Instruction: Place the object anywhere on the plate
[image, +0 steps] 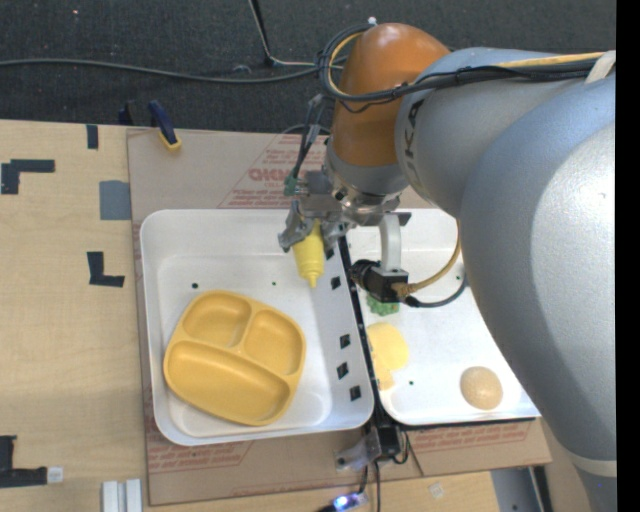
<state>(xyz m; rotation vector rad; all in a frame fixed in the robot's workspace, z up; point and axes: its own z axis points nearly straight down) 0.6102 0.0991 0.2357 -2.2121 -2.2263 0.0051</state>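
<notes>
Yellow plate (235, 356), white bins (160, 300), seemingly yellow object (310, 259).

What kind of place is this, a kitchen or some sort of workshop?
Most likely a robot test lab, not a kitchen. A big grey arm reaches over two white bins on a cardboard-covered bench, cables trail behind, and the food, like the yellow corn at its claw, looks like toys.

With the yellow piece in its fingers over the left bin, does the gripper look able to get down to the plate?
Probably yes. The gripper holds the yellow object just above and behind the yellow plate, with bare bin floor between them.
</notes>
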